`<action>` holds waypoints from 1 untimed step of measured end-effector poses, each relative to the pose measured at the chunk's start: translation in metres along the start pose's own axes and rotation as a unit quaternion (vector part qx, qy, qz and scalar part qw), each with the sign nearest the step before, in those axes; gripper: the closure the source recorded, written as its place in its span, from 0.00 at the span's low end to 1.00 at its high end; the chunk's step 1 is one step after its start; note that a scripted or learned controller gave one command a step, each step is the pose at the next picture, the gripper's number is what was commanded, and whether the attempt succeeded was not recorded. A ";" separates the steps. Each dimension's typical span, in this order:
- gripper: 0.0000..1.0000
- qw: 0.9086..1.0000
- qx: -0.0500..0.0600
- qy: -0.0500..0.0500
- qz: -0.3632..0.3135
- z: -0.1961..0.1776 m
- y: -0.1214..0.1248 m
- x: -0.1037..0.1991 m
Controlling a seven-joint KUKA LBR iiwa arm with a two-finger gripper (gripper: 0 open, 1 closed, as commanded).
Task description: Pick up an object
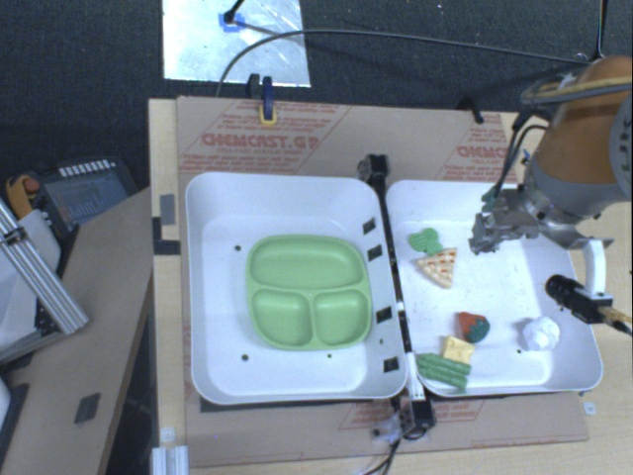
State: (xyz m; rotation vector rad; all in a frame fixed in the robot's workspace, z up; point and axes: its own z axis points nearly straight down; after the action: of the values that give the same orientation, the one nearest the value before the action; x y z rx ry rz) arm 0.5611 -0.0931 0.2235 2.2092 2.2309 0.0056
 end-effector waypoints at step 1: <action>1.00 1.000 0.001 0.000 0.000 0.008 0.012 0.049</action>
State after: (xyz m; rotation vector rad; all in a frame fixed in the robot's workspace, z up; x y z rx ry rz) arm 0.5725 -0.0444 0.2155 2.2106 2.2310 0.0046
